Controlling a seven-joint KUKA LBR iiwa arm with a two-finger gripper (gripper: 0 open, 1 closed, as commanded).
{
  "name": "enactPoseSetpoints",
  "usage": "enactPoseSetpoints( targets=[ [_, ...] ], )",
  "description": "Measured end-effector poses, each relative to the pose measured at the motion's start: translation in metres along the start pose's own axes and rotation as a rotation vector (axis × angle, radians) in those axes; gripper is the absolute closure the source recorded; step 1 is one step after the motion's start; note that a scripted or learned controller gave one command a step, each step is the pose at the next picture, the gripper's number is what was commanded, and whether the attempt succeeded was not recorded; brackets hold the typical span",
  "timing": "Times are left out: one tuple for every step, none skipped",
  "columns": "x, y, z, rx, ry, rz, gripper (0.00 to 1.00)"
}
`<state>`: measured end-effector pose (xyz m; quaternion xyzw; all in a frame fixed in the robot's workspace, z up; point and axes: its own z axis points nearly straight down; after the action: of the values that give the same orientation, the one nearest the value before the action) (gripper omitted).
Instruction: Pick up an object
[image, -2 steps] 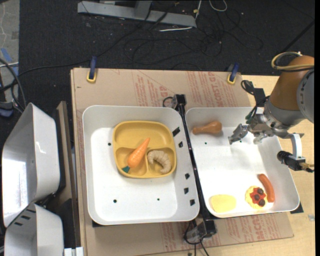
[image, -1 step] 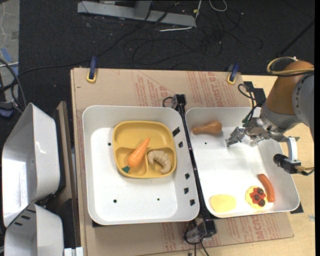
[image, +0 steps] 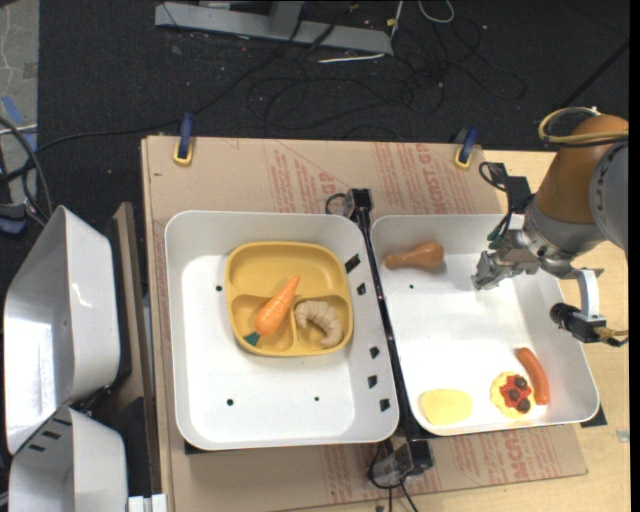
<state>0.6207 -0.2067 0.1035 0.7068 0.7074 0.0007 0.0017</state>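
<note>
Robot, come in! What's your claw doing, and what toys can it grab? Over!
Gripper low over right bin, nothing seen between fingers. Nearest: drumstick, just left of it. Yellow disc, sausage at front edge. Path clear.

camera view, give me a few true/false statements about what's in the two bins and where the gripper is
1. The carrot lies on the yellow plate in the left bin. True.
2. The drumstick lies in the left bin. False: it lies in the right bin, near its far edge.
3. The gripper is above the right bin, to the right of the drumstick and apart from it. True.
4. The shrimp lies beside the sausage. False: the shrimp is on the yellow plate; the sausage is in the right bin's near right corner.
5. The yellow plate bears three toys. False: two, the carrot and the shrimp.
</note>
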Motion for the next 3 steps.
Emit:
enactPoseSetpoints(
  targets=[
    [0.003, 0.0, -0.064, -0.004, -0.001, -0.002, 1.0],
    [0.003, 0.001, -0.118, -0.003, -0.001, -0.002, 1.0],
    [0.055, 0.004, -0.109, 0.004, 0.003, -0.007, 1.0]
  ],
)
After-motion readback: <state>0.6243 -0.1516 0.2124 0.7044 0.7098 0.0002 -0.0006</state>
